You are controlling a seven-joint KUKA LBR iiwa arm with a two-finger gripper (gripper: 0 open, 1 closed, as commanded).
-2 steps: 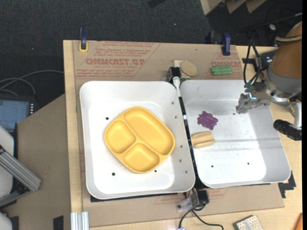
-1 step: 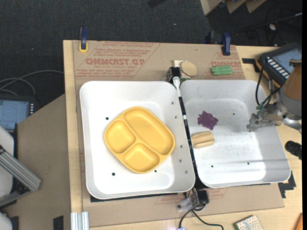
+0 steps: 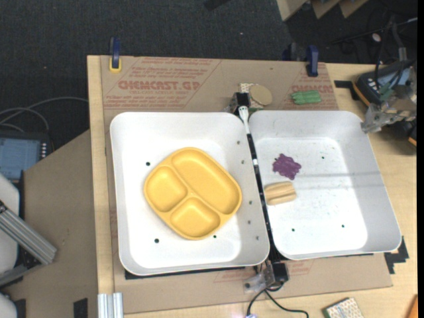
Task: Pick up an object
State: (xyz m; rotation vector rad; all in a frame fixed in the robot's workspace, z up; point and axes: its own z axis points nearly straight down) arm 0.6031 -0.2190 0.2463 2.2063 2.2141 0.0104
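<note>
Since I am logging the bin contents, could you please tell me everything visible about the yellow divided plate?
The yellow divided plate looks like smooth moulded plastic, a rounded square with three compartments: one large and two smaller, split by raised ridges. It lies flat and right side up, turned at an angle to the bin's sides, near the middle of the left white bin. It rests on the bin floor, with nothing in its compartments and no other object touching it.
</note>
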